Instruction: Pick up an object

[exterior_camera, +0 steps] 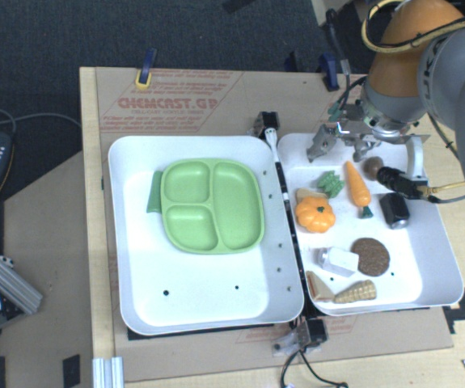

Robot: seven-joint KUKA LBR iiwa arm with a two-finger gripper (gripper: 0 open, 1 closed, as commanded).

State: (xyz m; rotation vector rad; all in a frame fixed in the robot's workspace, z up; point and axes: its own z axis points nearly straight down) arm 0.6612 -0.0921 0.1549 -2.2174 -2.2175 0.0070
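From the camera above the counter [183, 103], the pick looks barely begun. The end effector [344, 142] hangs over the far end of the right-hand bin [438, 249]. Its two metal fingers appear spread apart with nothing between them, so nothing has been lifted. Choosing a target, coming down, closing and raising are all left to do, as far as I can judge. The likeliest targets lie just on the camera's side of the end effector. One is a carrot [357, 184], a smooth orange taper with a small green tip, lying lengthwise. Beside it, toward the view's left, is a small knobbly green broccoli piece [329, 183]. A little further toward the camera sits a pumpkin [314, 215], round, ribbed and glossy orange with a short stalk. Well beyond that, at the near end of the bin, are a flat brown cookie [370, 256] with a grainy face and a tan cone [355, 292] with a waffle pattern, lying on its side. All of these look like hard plastic play food. Far off to the view's left of the end effector, the other bin [135, 273] holds a pale green plate [213, 204]. It is rounded-square, smooth, and moulded into three compartments
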